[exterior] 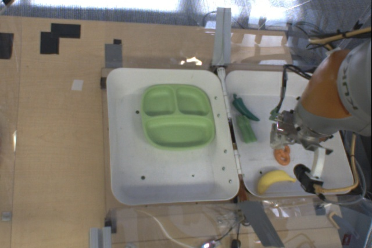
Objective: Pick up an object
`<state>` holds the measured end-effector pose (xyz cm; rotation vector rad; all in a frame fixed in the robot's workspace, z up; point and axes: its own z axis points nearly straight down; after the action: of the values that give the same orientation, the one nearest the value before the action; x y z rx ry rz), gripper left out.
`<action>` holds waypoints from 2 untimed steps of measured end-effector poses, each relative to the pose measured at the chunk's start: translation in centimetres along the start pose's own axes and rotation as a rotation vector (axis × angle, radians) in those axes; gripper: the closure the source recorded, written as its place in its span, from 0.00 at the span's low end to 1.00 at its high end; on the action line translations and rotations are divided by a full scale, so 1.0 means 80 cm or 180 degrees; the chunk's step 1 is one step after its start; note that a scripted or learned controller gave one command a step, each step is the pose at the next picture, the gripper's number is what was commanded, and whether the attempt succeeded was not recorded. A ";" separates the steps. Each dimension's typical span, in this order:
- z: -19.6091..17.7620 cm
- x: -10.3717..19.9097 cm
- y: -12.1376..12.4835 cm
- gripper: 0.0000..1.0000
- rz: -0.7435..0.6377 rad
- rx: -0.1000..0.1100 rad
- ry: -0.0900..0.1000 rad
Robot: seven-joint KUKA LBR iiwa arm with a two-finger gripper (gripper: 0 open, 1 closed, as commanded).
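Note:
In the right bin [261, 81] lie a green pepper-like piece [244, 118] near the left wall, a yellow banana [274, 180] at the front, and a small orange-red round piece [283, 154] between them. My gripper [283, 135] hangs low over the right half of this bin, directly above the orange-red piece and close to it. Whether it touches the piece I cannot tell. The arm's orange band [322, 93] rises to the right of it.
The left bin [125, 171] holds a green divided plate [177, 115] in its upper middle. A metal divider post [221, 38] stands between the bins at the back. Cables and a black hose [308, 178] hang beside the gripper at the right bin's front corner.

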<state>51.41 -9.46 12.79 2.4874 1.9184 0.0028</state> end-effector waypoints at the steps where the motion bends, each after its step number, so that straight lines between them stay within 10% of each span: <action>1: 0.000 0.000 0.000 0.00 0.0002 0.0000 0.0000; 2: 0.046 -0.074 0.008 0.00 -0.0544 -0.0038 0.0008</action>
<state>50.55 -15.37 9.13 2.3086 2.1184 0.0174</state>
